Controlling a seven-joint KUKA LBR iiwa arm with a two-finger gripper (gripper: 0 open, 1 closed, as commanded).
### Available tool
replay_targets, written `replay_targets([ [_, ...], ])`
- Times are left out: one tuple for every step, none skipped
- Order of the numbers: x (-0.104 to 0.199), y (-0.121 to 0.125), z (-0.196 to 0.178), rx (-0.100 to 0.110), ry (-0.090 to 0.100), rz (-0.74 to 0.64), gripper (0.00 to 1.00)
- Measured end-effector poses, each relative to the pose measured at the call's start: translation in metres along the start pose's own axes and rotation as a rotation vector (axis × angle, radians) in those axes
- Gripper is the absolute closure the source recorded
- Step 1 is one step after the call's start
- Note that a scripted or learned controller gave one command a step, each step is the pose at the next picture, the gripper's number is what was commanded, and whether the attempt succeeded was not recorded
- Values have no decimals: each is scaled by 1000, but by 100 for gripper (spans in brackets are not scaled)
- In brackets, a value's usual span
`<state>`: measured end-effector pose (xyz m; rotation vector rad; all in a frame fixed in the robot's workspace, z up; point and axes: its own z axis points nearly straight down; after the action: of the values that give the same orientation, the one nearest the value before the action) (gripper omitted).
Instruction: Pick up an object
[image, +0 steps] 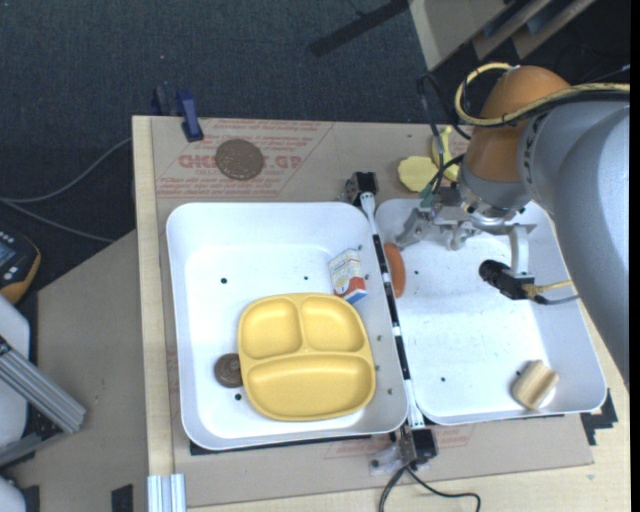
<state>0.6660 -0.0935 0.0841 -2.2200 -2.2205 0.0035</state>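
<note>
The grey arm's end effector (440, 222) hangs over the upper left corner of the right-hand white bin (480, 400); whether it is spread or pressed together I cannot tell from here. Just beside it, against the dividing wall, lies a small orange oval object (396, 270), probably its target, its long axis running up and down the frame. A tan cork-like block (534, 384) rests at lower right, tilted diagonally. In the left-hand white bin (200, 260), a yellow divided plastic tray (304, 355) lies flat, a small white carton (348, 274) above it and a brown disc (229, 370) at its left.
</note>
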Motion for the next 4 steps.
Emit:
replay_targets([
  [2, 0, -1, -1, 0, -1, 0],
  [2, 1, -12, -5, -1, -2, 100],
  [2, 1, -11, -4, -1, -2, 0],
  [0, 0, 0, 0, 0, 0, 0],
])
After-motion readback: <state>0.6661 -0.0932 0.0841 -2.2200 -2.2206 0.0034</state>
